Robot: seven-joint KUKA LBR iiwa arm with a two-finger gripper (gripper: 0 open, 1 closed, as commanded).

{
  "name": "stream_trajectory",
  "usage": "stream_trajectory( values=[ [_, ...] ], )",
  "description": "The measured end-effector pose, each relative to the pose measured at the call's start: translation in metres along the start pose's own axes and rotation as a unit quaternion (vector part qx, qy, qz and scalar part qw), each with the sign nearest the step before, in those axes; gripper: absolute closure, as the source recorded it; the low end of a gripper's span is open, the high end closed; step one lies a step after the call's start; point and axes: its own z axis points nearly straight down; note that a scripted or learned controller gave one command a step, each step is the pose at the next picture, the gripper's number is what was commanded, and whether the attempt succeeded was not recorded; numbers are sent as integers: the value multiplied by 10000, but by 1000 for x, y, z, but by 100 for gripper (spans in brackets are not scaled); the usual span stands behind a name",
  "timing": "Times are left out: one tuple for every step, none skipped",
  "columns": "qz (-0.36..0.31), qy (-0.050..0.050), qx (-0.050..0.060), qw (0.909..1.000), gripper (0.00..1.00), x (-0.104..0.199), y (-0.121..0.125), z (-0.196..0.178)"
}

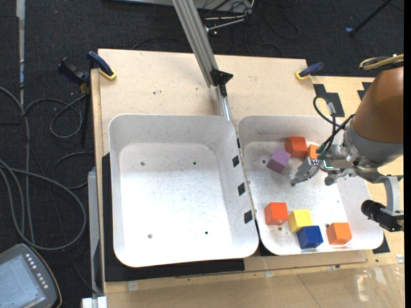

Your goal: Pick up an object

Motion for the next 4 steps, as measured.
stream_trajectory(
  values=[
    [8, -7, -28, 10000, 0, 0, 1, -2],
    [11, 0, -2, 10000, 0, 4, -1, 42],
    [11, 1, -1, 10000, 0, 7, -1, 85],
    [12, -7, -21, 10000, 0, 7, -1, 113]
  ],
)
